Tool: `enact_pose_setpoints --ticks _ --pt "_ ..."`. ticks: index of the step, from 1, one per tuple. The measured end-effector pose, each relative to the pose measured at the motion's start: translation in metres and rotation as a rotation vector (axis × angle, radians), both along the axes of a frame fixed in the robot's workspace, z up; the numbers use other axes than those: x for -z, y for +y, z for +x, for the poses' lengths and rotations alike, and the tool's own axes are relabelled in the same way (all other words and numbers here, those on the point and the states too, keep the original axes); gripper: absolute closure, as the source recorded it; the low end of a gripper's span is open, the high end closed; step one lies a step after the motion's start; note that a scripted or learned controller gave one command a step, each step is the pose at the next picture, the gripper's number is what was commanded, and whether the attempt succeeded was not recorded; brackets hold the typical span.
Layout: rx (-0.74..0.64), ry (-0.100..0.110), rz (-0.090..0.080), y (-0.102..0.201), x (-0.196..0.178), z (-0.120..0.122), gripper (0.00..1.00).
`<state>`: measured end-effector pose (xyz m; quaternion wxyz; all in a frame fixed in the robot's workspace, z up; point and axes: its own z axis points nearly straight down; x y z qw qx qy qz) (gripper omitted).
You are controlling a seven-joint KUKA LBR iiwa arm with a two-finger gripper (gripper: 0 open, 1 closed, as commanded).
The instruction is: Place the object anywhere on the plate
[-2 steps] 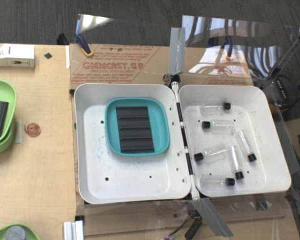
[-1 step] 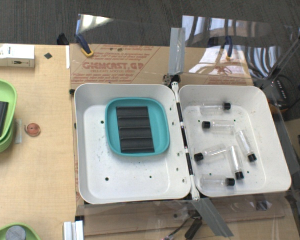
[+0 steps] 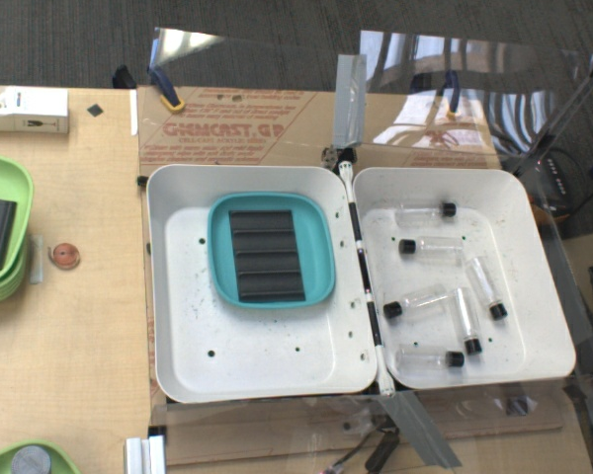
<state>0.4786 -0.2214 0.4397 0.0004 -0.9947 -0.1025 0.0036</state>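
teal plate (image 3: 321,265) in left bin (image 3: 178,304); clear black-capped tubes (image 3: 430,249) scattered in right bin (image 3: 534,294), lying at mixed angles, right of plate; claw state cannot be told.

**Two bins, one plate, scattered vials**

On the desk (image 3: 79,363) sit two white bins side by side. The left bin (image 3: 178,354) holds a teal plate (image 3: 321,255) bearing a dark ribbed block (image 3: 268,255). In the right bin (image 3: 534,344), several clear vials (image 3: 425,250) with black caps lie scattered, apart from the plate. A green tray (image 3: 10,181) rests at the desk's left edge.
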Motion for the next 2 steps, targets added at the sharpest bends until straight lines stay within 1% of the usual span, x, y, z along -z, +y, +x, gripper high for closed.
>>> enact_pose_setpoints --ticks 2 --pt "0.000 0.000 0.000 0.0000 0.0000 0.0000 0.00"
